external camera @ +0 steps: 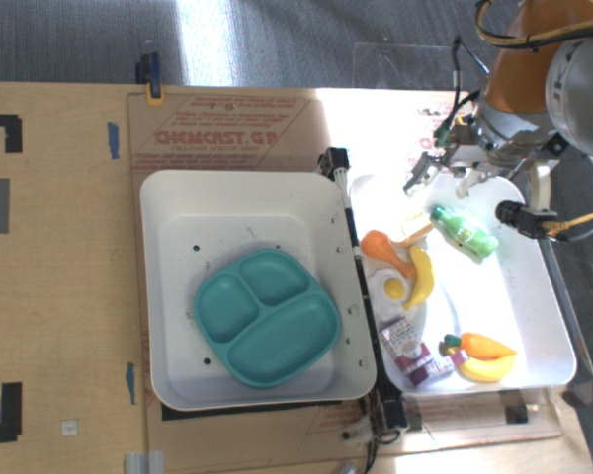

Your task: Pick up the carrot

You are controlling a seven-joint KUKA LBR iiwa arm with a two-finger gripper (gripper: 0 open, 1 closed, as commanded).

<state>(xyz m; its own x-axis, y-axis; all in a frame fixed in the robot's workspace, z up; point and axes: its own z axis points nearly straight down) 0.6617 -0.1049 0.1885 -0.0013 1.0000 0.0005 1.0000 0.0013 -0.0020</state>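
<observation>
Orange and tapered, with a small green top, the carrot (486,345) lies at the near end of the right bin (558,324), resting against a yellow banana-like piece (488,367) just below it. Beside them to the left sits a purple and white packet (412,349); its print is too small to read. Further up the same bin come a fried-egg toy (392,286), a second yellow banana (422,275) and an orange piece (384,248) by the bin's left wall, then a green bottle (464,232) lying on its side.

The left bin (178,225) holds a teal divided plate (267,315) with three compartments, nothing in them.

At the far end of the right bin the gripper (453,173) hangs above the bottle, well apart from the carrot. Its two fingers look spread, with nothing between them, though glare on the white bin makes the tips hard to trace. By my reading the task has hardly begun: the carrot is untouched, and the arm has yet to cross to the near end, come down over it and close.

Behind the left bin a cardboard sheet (222,126) carries red lettering that seems to read CHEMCAST GP, with smaller lines I cannot make out.
</observation>
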